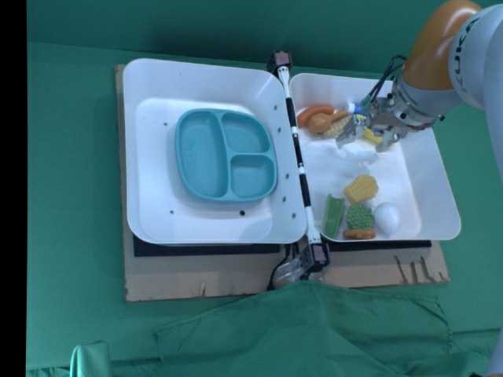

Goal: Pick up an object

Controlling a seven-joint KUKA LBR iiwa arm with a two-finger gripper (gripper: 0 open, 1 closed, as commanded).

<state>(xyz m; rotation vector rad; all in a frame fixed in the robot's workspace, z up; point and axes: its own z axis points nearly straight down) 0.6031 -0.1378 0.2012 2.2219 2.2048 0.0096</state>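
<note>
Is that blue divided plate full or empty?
Empty. The blue divided plate lies flat in the left bin, and all three of its compartments show bare blue bottoms. The toy food sits in the right bin.

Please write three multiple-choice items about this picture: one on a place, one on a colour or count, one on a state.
1. Where does the divided plate lie?
A. left bin
B. right bin
C. on the green cloth

2. How many compartments does the plate have?
A. two
B. three
C. five

3. Where is the gripper now?
A. over the plate
B. outside both bins
C. low in the right bin, near the toy foods at its far end

Answers:
1 A, it sits in the middle of that bin.
2 B, its ridges mark off three sections.
3 C, it hangs beside the orange sausage.
</note>
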